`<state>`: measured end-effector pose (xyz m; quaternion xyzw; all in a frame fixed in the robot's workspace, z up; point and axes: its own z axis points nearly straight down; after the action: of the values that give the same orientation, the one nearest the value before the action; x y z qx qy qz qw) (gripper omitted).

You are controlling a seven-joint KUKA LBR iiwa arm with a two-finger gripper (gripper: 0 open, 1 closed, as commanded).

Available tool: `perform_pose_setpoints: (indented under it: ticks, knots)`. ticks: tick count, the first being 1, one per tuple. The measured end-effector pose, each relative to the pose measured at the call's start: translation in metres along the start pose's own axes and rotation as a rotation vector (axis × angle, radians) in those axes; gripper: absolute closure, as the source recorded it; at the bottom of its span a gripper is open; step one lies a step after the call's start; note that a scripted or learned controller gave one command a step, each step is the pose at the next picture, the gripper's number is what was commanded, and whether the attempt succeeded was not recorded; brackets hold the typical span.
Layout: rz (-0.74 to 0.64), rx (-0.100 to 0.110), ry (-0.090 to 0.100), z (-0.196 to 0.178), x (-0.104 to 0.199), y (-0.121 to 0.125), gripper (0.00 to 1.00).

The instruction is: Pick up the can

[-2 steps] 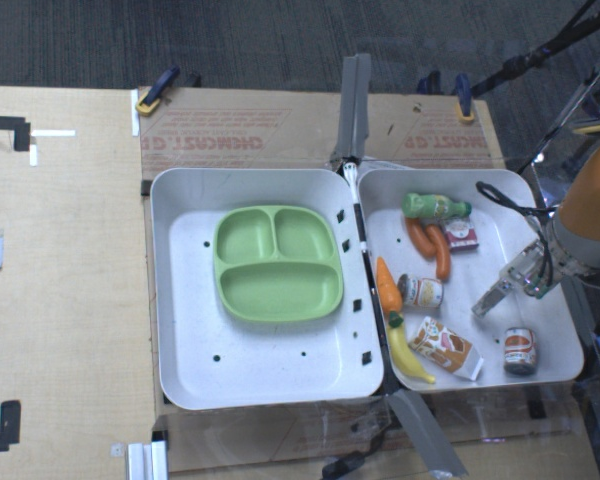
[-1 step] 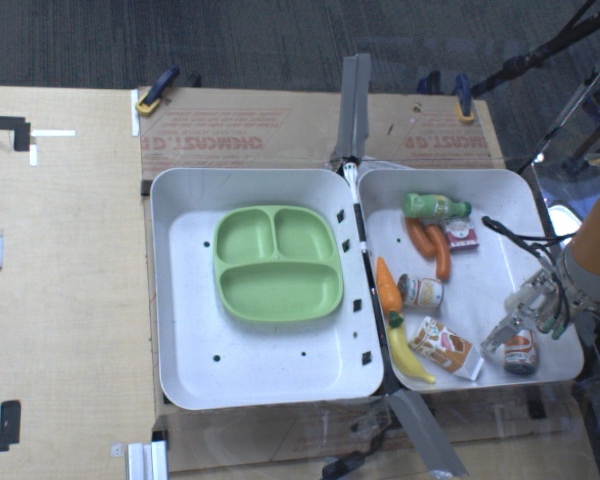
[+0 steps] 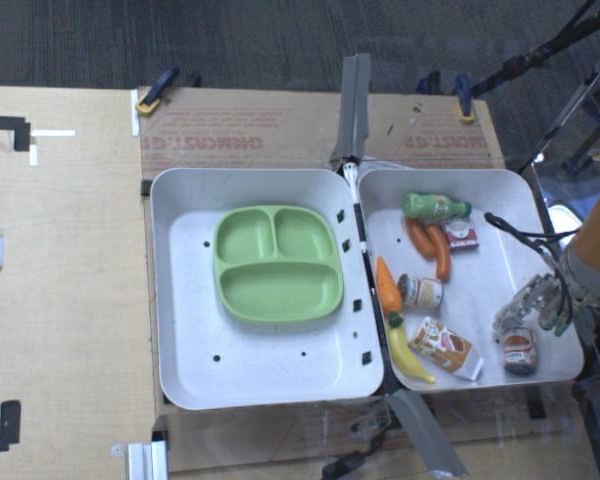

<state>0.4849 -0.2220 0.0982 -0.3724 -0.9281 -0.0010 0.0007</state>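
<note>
Hovering low at the right side of the right bin [image 3: 540, 193], the hand [image 3: 530, 310] is sitting just above and beside the can [image 3: 520, 351], which is lying near the bin's front right corner; the metal parts are blurring together, so whether they are gripping anything is something I cannot tell. Most of the arm is being cut off by the picture's right edge. Along the divider, a carrot [image 3: 388, 286] and a banana [image 3: 407, 354] are lying end to end, with a small jar [image 3: 421, 292] and a snack packet [image 3: 446, 350] just beside them. Farther back, a green bottle [image 3: 435, 207], two sausages [image 3: 432, 245] and a small red-and-white box [image 3: 462, 235] are crowding together. Open white floor is showing between that cluster and the hand. Over in the left bin [image 3: 180, 298], a green divided plate [image 3: 278, 263] is resting near the middle, leaving bare room around it. Both bins are sitting on the counter [image 3: 60, 298].
</note>
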Motion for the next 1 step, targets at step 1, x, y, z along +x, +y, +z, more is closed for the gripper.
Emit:
perform_pose_setpoints:
  ticks: [1]
  knots:
    - [0.001, 0.000, 0.000, 0.0000, 0.0000, 0.0000, 0.00]
